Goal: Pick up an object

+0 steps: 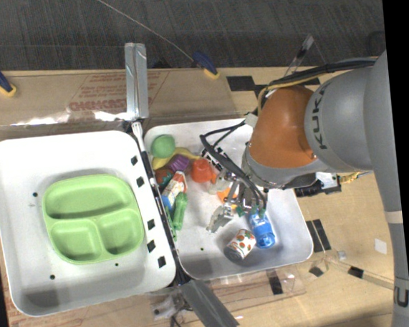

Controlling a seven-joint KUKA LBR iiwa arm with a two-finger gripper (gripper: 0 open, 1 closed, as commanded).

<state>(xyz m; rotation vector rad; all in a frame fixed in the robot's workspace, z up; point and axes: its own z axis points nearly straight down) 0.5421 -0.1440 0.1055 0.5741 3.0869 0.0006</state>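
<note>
Here the left bin carries a green divided tray at its middle. In the right bin, toys crowd the left edge, a blue bottle lies near the front edge, and the gripper hangs over it mid-bin, fingers spread, the arm bent in from the right.

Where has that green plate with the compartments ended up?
The green plate lies flat in the middle of the left bin. The gripper is over in the right bin, among the small objects there.
</note>
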